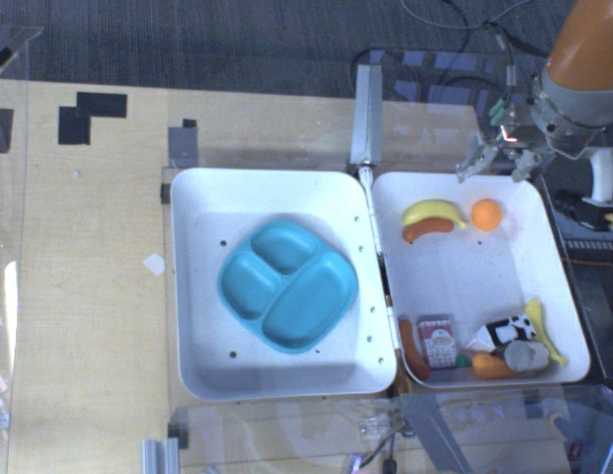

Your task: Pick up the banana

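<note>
While the arm (585, 47) hung over the far right corner of the desk (89, 265), the end effector (499, 162) was held just above the back rim of the right bin (464, 275), its two fingers spread apart with nothing between them. The banana (431, 211) was seen lying in the far half of that bin, near the back wall: a short, curved, bright yellow piece, resting flat with its arc bowed upward toward the rim. A red-orange sausage-shaped thing (428, 229) lay touching its near side, and an orange ball (487, 214) sat just beside it to the right. Along the bin's near edge a small red-and-white box (436, 343), a carrot-like orange piece (490, 366), a grey round thing (524, 356) and a second yellow item (540, 330) were bunched together. In the left bin (197, 265) a blue divided plate (288, 284) was set near the middle. The desk was of pale wood, marked with black squares (87, 115) at the far left, and dark ribbed flooring (237, 18) with loose cables (454, 8) was visible beyond it.
</note>
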Controlling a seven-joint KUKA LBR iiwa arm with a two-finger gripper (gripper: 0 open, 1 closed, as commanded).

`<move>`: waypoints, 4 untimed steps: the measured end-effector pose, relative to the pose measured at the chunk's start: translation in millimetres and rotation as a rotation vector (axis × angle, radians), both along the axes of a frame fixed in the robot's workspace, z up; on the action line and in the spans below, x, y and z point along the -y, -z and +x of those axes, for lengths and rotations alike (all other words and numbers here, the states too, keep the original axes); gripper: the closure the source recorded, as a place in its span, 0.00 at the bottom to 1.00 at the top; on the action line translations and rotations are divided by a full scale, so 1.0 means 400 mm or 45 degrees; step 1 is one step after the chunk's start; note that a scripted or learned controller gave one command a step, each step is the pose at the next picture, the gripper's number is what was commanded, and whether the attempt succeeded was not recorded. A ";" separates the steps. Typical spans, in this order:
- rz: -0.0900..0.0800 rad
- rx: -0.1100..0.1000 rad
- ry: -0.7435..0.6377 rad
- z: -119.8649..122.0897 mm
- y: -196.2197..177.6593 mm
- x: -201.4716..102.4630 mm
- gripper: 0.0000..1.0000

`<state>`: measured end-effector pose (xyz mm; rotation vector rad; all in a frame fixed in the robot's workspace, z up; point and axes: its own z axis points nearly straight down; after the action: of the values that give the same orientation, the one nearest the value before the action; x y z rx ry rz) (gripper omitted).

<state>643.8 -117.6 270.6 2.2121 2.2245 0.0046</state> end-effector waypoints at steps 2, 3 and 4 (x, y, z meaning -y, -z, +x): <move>0.003 0.002 0.112 -0.048 0.209 -0.108 0.00; 0.002 0.002 0.047 0.023 0.148 -0.088 0.00; 0.000 0.004 0.139 0.068 0.457 0.041 0.00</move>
<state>671.0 -134.2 87.7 2.3281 2.0992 0.0076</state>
